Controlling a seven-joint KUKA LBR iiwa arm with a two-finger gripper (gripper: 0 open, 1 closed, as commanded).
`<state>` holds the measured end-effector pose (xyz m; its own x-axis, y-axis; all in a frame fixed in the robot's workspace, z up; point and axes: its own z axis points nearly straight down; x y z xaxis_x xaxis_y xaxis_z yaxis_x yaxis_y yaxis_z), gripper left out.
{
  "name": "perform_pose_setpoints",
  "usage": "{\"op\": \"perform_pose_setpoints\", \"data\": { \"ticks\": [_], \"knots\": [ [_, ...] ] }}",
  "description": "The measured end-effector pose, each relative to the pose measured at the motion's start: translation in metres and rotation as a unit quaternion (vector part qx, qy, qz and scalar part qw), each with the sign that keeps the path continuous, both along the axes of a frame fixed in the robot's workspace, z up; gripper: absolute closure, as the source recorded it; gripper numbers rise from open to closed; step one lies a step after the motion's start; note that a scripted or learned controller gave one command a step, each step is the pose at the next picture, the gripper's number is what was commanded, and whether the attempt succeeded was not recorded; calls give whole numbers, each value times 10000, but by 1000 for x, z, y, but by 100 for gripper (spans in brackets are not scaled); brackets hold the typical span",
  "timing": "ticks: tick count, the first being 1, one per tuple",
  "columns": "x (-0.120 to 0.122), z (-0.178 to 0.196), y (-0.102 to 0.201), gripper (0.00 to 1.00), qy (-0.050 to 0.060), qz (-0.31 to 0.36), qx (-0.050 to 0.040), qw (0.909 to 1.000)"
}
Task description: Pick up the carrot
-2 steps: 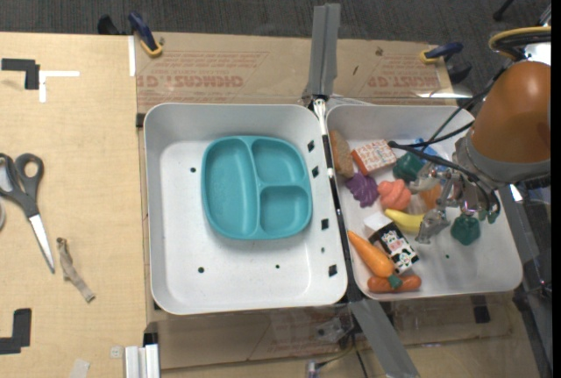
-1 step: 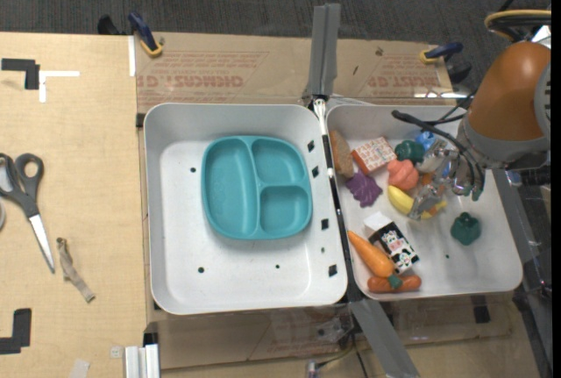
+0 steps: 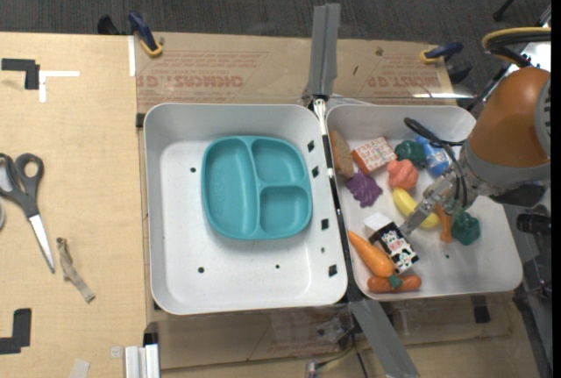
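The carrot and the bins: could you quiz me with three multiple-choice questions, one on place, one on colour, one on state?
1. Where does the carrot lie?
A. right bin
B. left bin
C. on the bench

2. What colour is the divided plate?
A. red
B. teal
C. black

3. Is the carrot lifted?
A. yes, in the gripper
B. no, it rests on the bin floor

Answers: 1 A, it lies near the right bin's front left corner. 2 B, teal in the left bin. 3 B, the gripper is apart from it, over the yellow toy.
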<state>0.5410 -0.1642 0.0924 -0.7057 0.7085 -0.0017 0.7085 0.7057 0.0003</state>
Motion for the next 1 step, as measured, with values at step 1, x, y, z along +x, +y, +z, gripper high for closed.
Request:
{"op": "perform_pose_setpoints", "data": {
  "ticks": [1],
  "knots": [
    [11, -1, -47, 0, 26, -1912, 72, 9815]
  ]
}}
